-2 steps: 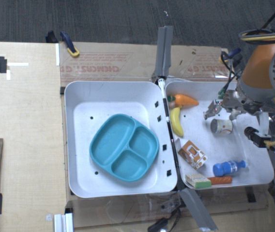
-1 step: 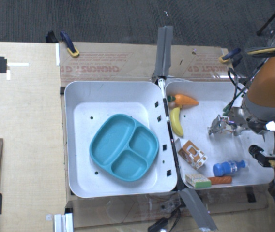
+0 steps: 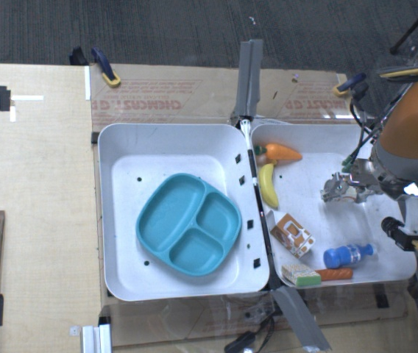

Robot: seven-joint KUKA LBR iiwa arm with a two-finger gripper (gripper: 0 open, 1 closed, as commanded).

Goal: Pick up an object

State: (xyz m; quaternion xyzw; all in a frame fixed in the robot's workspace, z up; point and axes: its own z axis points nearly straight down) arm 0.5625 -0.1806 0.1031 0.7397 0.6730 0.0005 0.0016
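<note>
**A:** Objects for picking all lay in the right bin [image 3: 385,271]: a banana [image 3: 268,185] and a carrot [image 3: 281,152] against the divider, a small brown carton [image 3: 293,235] lower down, a blue bottle [image 3: 347,255] near the front wall, and a green-and-orange piece [image 3: 313,275] just beside it. The left bin [image 3: 113,197] held a blue divided plate [image 3: 188,224].

**B:** And the end effector [image 3: 339,187]?

**A:** It hung over bare white floor in the right bin, apart from all 5 items, with nothing between its fingers. I could not tell how wide they stood.

**B:** So what could have gone wrong?

**A:** A descent from there would likely have met only the bin floor. The banana and carrot sat tight against the wall, so 1 finger might have struck the divider. The bottle looked round enough to roll away, and it lay so near the green-and-orange piece that a grasp could have nudged both.
</note>
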